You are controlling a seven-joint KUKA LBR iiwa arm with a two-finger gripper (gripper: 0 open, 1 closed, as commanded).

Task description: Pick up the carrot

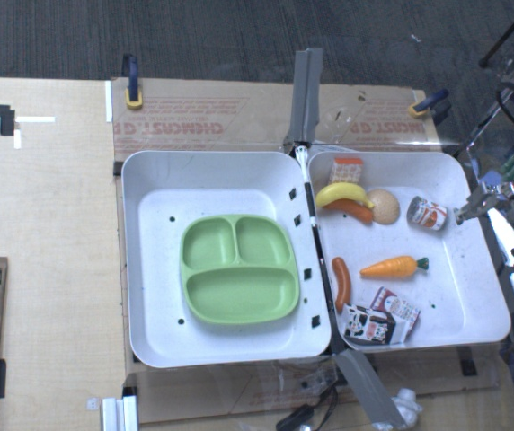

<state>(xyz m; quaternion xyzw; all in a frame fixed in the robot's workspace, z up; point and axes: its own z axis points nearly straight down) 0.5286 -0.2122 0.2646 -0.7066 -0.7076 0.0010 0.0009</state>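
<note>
Orange carrot (390, 267) is lying flat mid right bin (473, 330), leaf end pointing right. Probably light, stiff, slick plastic, so gripping across the thick middle looks safest. Gripper (474, 206) is hovering at the bin's right rim; its opening is unreadable.

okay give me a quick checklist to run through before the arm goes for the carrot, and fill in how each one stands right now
1. Carrot in plain sight: ok. It lies on its side in the right bin, green top toward the bin's right wall.
2. Space around the carrot: ok. The sausage to its left and the carton in front lie near but apart from it.
3. Nothing on top of the carrot: ok.
4. Other items away from it: ok. The banana and the can sit toward the far side of the bin.
5. Pincer lined up over the carrot: cannot tell; I can't make it out in the clutter at the right edge.
</note>
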